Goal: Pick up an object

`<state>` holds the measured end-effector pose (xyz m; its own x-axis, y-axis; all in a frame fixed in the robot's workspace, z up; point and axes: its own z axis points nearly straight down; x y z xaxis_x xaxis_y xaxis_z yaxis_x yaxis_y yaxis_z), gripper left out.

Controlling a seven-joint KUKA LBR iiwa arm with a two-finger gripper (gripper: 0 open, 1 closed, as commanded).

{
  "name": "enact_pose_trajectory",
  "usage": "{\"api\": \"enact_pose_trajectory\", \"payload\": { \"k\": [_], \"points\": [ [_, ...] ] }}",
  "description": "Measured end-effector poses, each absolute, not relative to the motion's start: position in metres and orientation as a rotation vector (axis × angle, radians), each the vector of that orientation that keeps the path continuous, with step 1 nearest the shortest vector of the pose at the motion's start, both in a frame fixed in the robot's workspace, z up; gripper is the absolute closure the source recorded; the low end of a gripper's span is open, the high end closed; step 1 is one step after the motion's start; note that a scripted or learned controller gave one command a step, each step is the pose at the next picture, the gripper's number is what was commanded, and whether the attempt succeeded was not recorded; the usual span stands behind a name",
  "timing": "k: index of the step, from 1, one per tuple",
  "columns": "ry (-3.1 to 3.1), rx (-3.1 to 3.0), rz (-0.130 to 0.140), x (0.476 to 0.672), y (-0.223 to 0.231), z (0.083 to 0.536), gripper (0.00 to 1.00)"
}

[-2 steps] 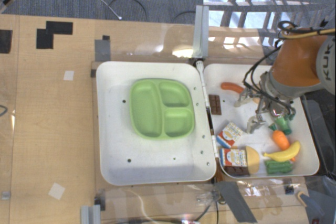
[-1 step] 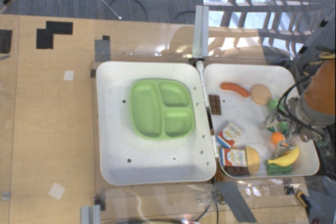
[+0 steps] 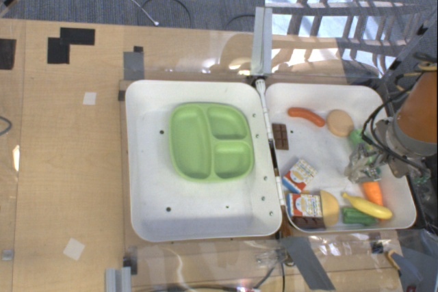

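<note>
The right bin holds several toy foods: a red sausage, a tan bun, a brown chocolate bar, a small white carton, a red-and-white box, a banana and an orange carrot. My gripper hangs low at the bin's right side, just above the carrot and below a green piece. The arm's orange band sits above it and hides part of the bin's right wall. Nothing is visibly held.
The left bin carries a green divided plate in its middle. A green vegetable lies under the banana by the right bin's front wall. A metal frame stands behind the right bin.
</note>
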<state>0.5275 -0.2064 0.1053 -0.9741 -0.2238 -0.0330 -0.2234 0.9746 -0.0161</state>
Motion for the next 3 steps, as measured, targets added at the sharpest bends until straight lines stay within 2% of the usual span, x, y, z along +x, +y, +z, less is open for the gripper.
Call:
{"api": "enact_pose_trajectory", "payload": {
  "k": [1, 2, 3],
  "points": [
    [2.964, -1.012, -0.007, 0.534, -0.206, 0.165, 1.00],
    [2.965, -1.012, -0.005, 0.534, -0.205, 0.164, 0.00],
    [2.954, -1.027, -0.015, 0.508, -0.200, 0.091, 0.00]
  ]
}}
